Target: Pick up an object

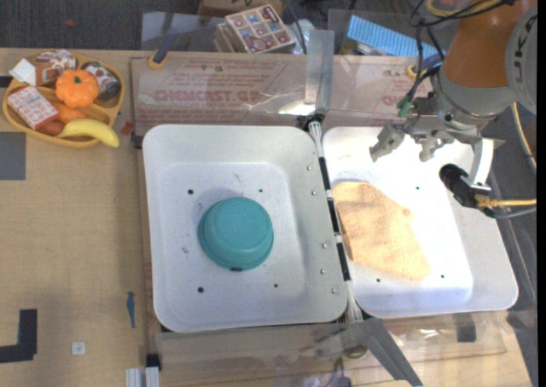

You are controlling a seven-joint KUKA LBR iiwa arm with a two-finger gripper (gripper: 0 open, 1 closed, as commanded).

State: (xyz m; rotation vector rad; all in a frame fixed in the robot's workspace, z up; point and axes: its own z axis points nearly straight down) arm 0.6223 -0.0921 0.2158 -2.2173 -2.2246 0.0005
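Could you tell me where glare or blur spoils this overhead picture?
In the camera view, the right bin is overexposed, its floor washed out near the top around the tan cloth; the left bin is evenly lit, with the teal bowl crisp; the tool looks slightly soft; glare streaks the clear plastic behind the bins.

- A bowl (236,233) lies upside down in the left bin (171,164).
- A cloth (381,232) lies flat in the right bin (478,283).
- The gripper (408,146) hangs above the right bin's far end, behind the cloth.
- A dish of toy food (64,98) sits on the table (60,240), far left.
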